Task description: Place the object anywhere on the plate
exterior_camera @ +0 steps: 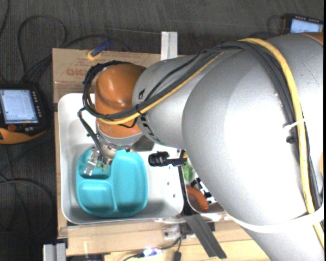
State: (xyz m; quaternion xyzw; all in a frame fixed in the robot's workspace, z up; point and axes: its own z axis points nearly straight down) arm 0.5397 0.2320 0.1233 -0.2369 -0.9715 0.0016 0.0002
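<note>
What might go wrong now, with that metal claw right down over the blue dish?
The gripper hangs low at the upper left corner of the turquoise plate, so it might knock or tip the plate. What it carries, if anything, cannot be told, so an object may never land there. The arm also hides most of the right bin from the camera.

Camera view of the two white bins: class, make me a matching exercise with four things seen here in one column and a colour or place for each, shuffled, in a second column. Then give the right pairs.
Things:
1. plate
2. gripper
3. wrist band
4. handheld screen

Descriptions:
A. orange, above the gripper
B. turquoise, with compartments, in the left bin
C. on the floor, left of the bench
D. over the plate's upper left corner

Pairs: 1-B, 2-D, 3-A, 4-C
</note>
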